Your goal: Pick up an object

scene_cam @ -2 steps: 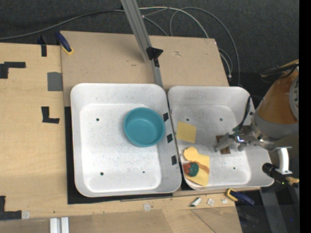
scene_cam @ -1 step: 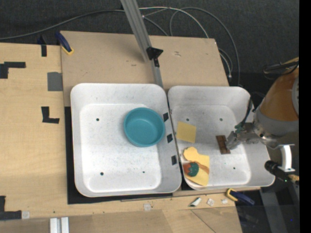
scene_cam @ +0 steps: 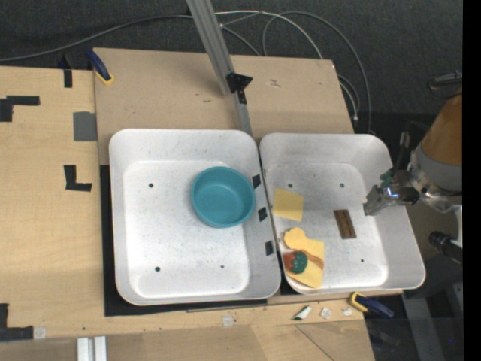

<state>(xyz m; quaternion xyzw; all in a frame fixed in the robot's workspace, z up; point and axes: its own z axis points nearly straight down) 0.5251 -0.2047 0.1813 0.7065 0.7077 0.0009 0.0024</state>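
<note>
From above, the wooden desk (scene_cam: 173, 89) carries two shallow white bins side by side: the left bin (scene_cam: 135, 224) fills the middle of the frame and the right bin (scene_cam: 376, 254) sits touching it toward the right. In the left bin a teal bowl (scene_cam: 222, 195) stands upright, near that bin's right wall and a little above its centre. The right bin holds several small things: a pale yellow square block (scene_cam: 288, 204) close to its left wall, a small brown rectangular piece (scene_cam: 345, 223) lying flat near its middle, and, low in its left corner, a yellow flat shape (scene_cam: 304, 247) with a small red and green object (scene_cam: 295, 262) resting on it. The gripper (scene_cam: 378, 199) hangs at the right edge of the frame over the right bin's right rim, with the arm's orange band (scene_cam: 449, 134) above it; it is apart from every object, and I cannot tell how its fingers are set. A grey metal pole (scene_cam: 210, 28) slants down from the top of the frame toward the seam between the bins.
</note>
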